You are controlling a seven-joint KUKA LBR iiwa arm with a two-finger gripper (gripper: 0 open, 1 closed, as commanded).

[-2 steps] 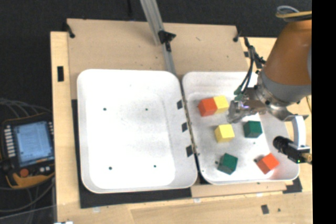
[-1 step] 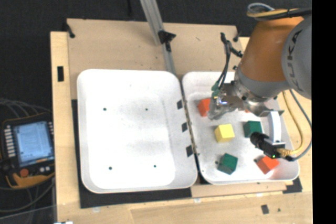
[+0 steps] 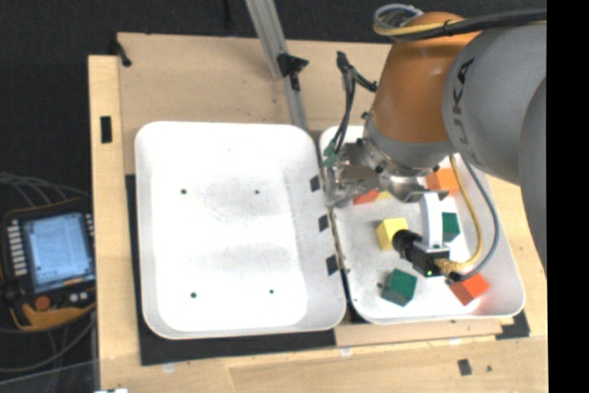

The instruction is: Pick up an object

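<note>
While the grey arm (image 3: 502, 97) reaches in from the right, you can see its orange band (image 3: 419, 87) hanging over the far part of the right bin (image 3: 433, 316). The claw (image 3: 354, 182) sits below it at that bin's far left corner, close to the wall next to the left bin (image 3: 221, 225). From this slant the wrist covers most of the claw, so you cannot tell whether it is open or closed, nor whether it has hold of anything.

The things you could pick all lie in the right bin. A small orange piece (image 3: 366, 196) shows just beside the claw on its near side; you cannot tell whether the two touch. A yellow block (image 3: 390, 232) sits around the middle of the bin, to the near right of that piece. A dark green block (image 3: 399, 287) lies close to the near wall, apart from the yellow one. An orange block (image 3: 470, 289) lies toward the near right corner, apart from the dark green block. A second green block (image 3: 450, 225) shows to the right of the yellow block, partly hidden by the robot's own parts. Another orange patch (image 3: 445, 179) peeks out beneath the wrist on the far right, its shape hidden.

Both bins rest side by side on the wooden tabletop (image 3: 202, 78). A metal pole (image 3: 262, 5) slants across its far side. Off the tabletop to the left, a handheld screen unit (image 3: 55, 253) glows.
</note>
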